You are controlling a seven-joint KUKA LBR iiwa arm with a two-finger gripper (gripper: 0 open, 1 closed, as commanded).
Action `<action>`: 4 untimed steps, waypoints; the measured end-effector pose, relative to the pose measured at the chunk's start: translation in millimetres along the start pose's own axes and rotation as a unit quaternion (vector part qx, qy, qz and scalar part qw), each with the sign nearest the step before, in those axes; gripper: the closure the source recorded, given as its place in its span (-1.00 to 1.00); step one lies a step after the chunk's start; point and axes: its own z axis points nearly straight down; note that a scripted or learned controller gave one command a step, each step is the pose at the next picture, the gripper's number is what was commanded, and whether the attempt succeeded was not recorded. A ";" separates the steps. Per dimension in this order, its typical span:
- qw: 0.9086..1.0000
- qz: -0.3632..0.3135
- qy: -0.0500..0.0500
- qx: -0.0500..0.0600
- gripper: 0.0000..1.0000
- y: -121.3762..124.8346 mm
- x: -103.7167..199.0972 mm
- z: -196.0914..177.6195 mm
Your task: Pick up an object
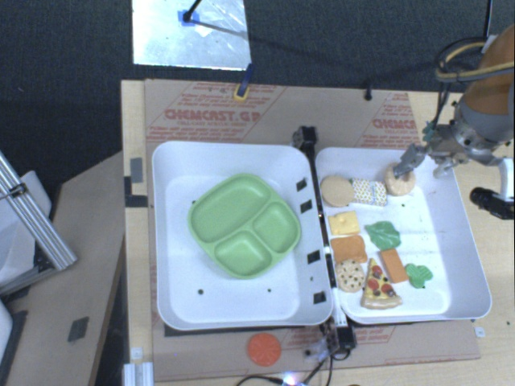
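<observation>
Small tan round toy food piece [400, 182], near the far edge of the right bin [463, 240], lying flat on the bin floor, not lifted. Pincer [405, 166] low over it, one finger [409, 159] touching or just above; spread of the fingers impossible to tell. No grasp visible, so pick not yet made: closing and lifting left. Other toy foods, among them pizza slice [380, 290] and cookie [350, 275], untouched near the bin's left wall. Green divided plate [244, 225] alone in the left bin [173, 296].
</observation>
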 end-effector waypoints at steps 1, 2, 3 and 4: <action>1.000 -0.001 -0.001 -0.006 -1.00 3.2 0.3 -8.2; 1.000 -0.001 -0.001 -0.005 -1.00 2.6 0.5 33.0; 1.000 -0.001 -0.001 -0.008 -1.00 4.7 -0.1 92.2; 1.000 -0.003 -0.002 -0.010 -1.00 8.2 -0.5 90.0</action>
